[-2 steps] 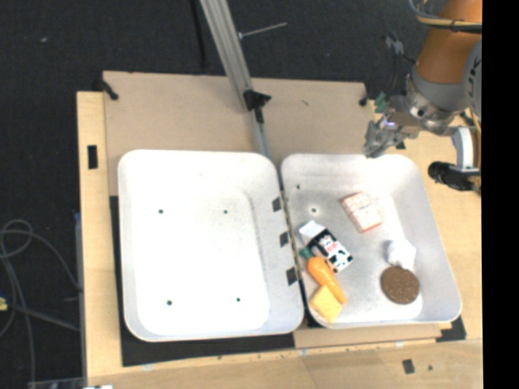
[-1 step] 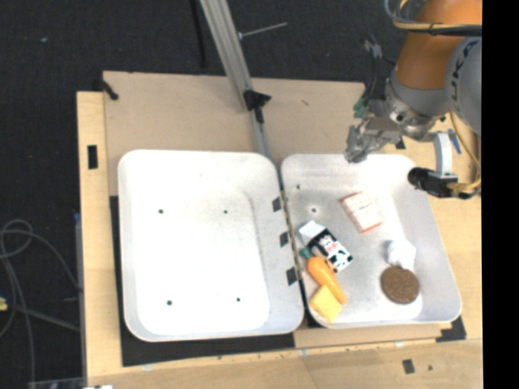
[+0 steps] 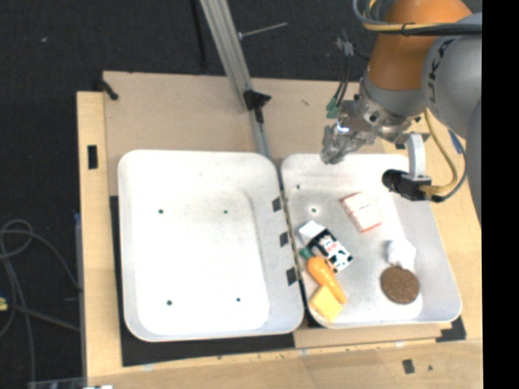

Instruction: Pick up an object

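Two bins: the left bin (image 3: 195, 241) lies bare, the right bin (image 3: 430, 241) holds a carrot (image 3: 323, 272), pink box (image 3: 361, 211) and brown disc (image 3: 400, 284), any one pickable. Gripper (image 3: 335, 148) hovers above its far rim, seemingly empty; finger spread unclear.

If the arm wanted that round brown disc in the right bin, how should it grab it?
Probably straight from above, the tool closing across the brown disc at its rim. It lies flat and apart from the white lump, so any two opposite edges look free.
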You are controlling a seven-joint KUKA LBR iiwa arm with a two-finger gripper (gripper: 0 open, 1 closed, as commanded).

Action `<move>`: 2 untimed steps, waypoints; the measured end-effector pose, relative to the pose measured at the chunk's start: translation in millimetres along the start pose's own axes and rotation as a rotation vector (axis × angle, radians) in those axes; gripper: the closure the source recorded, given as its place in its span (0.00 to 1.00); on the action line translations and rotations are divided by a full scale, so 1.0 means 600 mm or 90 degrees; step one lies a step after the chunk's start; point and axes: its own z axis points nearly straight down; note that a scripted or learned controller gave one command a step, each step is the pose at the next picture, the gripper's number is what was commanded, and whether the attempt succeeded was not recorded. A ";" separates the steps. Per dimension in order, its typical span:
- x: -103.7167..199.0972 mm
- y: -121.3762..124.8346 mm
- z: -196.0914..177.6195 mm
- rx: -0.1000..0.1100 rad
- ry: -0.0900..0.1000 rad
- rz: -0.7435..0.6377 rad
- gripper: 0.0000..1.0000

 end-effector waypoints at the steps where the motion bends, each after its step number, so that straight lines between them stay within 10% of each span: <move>1: 0.072 -0.005 0.003 0.002 0.000 0.001 1.00; 2: 0.150 -0.022 0.022 0.002 -0.001 0.001 1.00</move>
